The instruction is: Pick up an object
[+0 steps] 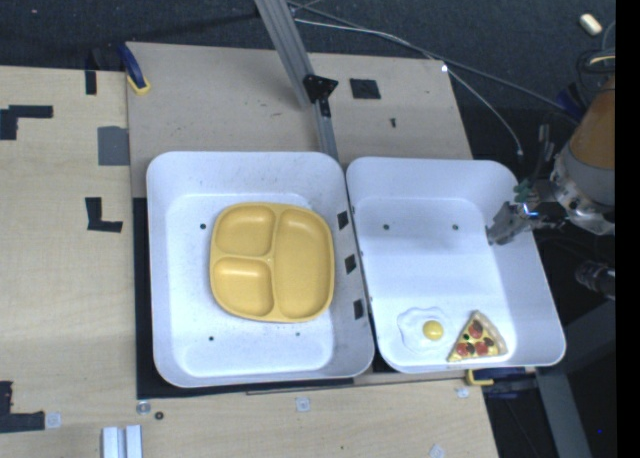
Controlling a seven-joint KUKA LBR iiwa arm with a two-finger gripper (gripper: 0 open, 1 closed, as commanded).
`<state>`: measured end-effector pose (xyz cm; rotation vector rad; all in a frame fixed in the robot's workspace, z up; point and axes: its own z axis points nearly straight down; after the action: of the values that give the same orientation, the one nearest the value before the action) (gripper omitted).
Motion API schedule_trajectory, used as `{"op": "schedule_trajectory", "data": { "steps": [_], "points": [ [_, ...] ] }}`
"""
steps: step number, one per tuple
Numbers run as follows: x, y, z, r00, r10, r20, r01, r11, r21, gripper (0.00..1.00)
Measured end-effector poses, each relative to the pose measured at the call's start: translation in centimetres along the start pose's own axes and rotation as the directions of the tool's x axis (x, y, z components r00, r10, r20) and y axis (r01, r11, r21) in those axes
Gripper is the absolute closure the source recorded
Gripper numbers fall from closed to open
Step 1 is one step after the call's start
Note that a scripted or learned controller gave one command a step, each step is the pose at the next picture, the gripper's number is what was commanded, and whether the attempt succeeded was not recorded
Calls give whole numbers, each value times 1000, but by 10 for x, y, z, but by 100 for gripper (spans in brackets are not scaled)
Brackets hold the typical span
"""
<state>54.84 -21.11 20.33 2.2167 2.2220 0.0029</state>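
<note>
Jaw state: cannot tell at this size. Grey two-finger gripper hangs over right edge of right shallow white bin, nothing visibly between its tips. Fried-egg toy and pizza-slice toy lie side by side near bin's front. Yellow three-compartment plastic plate sits in left white bin.
</note>
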Motion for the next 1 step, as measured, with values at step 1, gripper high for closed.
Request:
{"op": "schedule_trajectory", "data": {
  "steps": [1],
  "points": [
    [0, 1, -53, 1000, 0, 1, 0, 1000, -1, 100]
  ]
}}
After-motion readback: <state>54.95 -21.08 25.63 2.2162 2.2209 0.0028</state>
